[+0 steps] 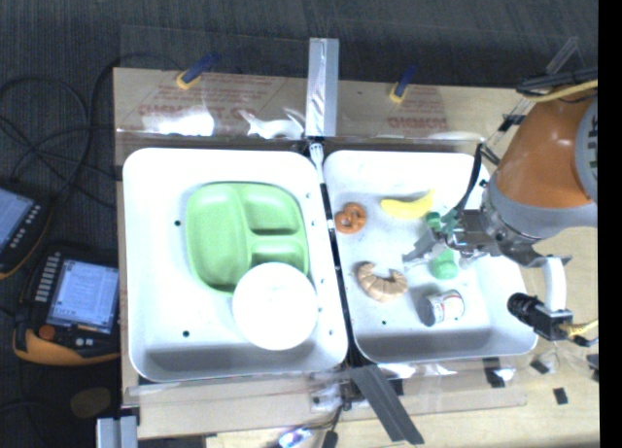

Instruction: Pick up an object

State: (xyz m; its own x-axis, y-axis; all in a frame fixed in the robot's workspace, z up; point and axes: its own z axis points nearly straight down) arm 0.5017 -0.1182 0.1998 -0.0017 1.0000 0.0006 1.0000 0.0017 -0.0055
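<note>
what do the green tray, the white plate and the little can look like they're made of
Green tray: probably moulded plastic, matte, one even colour with soft rounded compartment edges.
White plate: plastic or melamine by the look, smooth and slightly glossy; ceramic can't be ruled out.
Can: seemingly metal, a dull grey end, with a printed label around it; too small to be sure.

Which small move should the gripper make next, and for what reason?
Probably lower straight down: the gripper sits in the right bin beside the green object, with nothing visible between its fingers.
</note>
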